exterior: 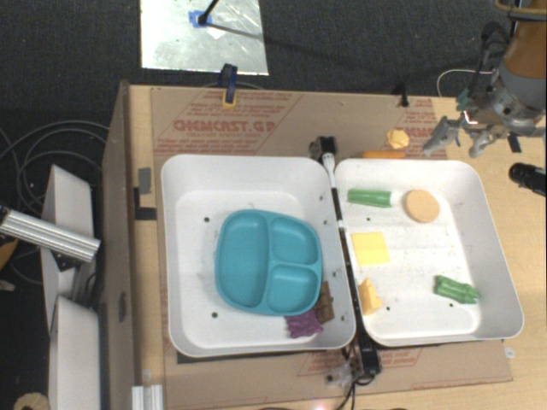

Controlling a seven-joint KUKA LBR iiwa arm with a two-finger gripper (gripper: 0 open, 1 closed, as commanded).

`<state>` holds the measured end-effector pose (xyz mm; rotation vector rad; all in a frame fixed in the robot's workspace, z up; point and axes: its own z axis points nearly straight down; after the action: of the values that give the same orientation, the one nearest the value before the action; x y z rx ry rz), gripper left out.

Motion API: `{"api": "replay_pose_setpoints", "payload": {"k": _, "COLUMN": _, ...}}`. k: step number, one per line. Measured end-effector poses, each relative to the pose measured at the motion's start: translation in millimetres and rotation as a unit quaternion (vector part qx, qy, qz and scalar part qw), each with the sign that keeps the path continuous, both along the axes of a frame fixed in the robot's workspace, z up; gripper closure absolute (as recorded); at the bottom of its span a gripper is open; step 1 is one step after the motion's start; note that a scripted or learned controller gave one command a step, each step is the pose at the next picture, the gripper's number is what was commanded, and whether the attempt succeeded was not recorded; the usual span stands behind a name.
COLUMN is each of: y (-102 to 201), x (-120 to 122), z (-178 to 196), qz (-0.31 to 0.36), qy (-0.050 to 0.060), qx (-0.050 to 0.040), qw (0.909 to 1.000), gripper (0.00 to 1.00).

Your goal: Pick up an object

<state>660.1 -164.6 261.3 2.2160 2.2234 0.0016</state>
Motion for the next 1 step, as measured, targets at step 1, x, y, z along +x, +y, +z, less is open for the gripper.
{"api": "replay_pose_setpoints", "payload": {"k": 1, "y": 11.8, "x": 10.9, "z": -160.4, "qz": 0.001, "qy": -0.004, "qx": -0.0006, "qw": 1.0, "gripper": 0.0}}
